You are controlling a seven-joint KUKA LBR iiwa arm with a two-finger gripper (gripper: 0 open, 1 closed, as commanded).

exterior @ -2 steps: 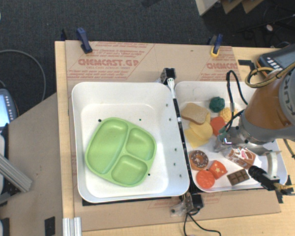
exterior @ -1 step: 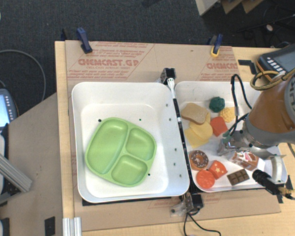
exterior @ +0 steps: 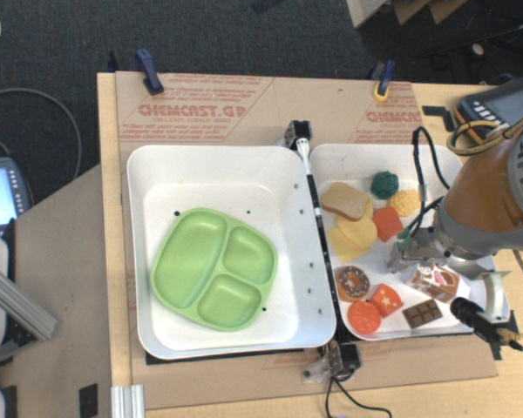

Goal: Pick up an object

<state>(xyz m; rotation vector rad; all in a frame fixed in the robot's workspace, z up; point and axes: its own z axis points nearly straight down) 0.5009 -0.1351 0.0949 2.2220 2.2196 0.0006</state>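
From above, the arm reaches in from the right edge of the tabletop and bends down over the right bin, its orange band bulking over that bin's right side. The end effector sits low among the toy foods, near the middle of the bin; whether it is open or closed I cannot tell, and nothing can be seen gripped in it. Just beside it, toward the bin's far side, stands a red block, with a yellow wedge and a bread slice further left. A dark green piece lies by the far rim. Toward the near edge lie a donut, a tomato and a chocolate bar. The left bin holds a green divided plate, lying flat near its middle.
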